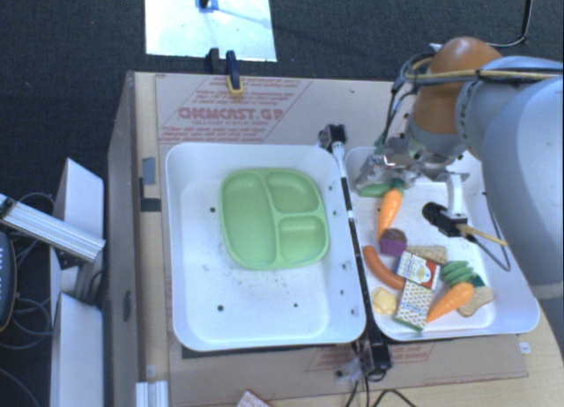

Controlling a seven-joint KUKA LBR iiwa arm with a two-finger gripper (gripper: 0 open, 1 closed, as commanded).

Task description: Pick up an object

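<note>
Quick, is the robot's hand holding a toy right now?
Gripper: cannot be told. It hangs over the far end of the right bin, just above the carrot.

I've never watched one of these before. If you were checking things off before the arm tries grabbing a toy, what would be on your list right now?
1. Gripper over the right bin, where the toys are: ok.
2. A target near it: ok, the upright carrot lies just below.
3. Fingers open for a grasp: cannot tell.
4. Nothing already held: cannot tell.
5. Carrot free of neighbours: ok at its leafy top; its tip nearly meets the purple toy.
6. Green plate lies in the left bin, out of the way: ok.
</note>
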